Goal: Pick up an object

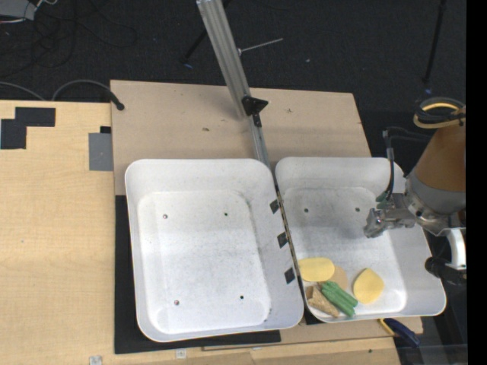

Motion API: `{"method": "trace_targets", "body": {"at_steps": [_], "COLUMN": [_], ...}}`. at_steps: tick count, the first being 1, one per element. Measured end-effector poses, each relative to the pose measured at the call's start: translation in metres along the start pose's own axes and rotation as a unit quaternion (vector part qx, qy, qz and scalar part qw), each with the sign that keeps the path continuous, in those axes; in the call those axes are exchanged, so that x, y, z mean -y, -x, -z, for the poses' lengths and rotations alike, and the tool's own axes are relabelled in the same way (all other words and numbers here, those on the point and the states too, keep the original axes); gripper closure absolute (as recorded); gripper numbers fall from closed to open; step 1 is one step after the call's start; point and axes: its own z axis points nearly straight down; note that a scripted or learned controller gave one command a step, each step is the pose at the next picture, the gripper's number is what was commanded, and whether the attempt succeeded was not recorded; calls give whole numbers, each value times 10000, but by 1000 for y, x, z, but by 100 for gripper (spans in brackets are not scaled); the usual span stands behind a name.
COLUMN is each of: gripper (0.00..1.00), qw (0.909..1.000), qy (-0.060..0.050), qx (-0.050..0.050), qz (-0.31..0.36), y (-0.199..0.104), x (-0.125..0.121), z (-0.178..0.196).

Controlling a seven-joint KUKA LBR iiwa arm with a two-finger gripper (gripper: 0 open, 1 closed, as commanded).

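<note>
The right bin (335, 175) holds a small heap at its near edge: a yellow oval piece (316, 269), a second yellow piece (368, 286), a green stick-like object (338, 298) and a tan piece (323, 303) under it. My gripper (378, 223) hangs over the right side of that bin, above and to the right of the heap, apart from all the objects. I see nothing between its fingers. The arm's orange band (444, 162) rises behind it at the right.
The left bin (144, 185) lies beside the right one, with a row of black clips (280, 238) along the shared rim. A slanted aluminium bar (228, 59) rises from the back of the bench. A wooden table surface (53, 204) extends to the left.
</note>
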Motion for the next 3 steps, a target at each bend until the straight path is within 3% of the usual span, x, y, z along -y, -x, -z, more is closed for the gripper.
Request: {"method": "trace_targets", "body": {"at_steps": [2, 3], "gripper": [100, 100], "qw": [10000, 10000], "qy": [39, 1], "qx": [13, -10], "qz": [41, 58], "y": [9, -45], "x": [3, 9], "z": [100, 92]}}
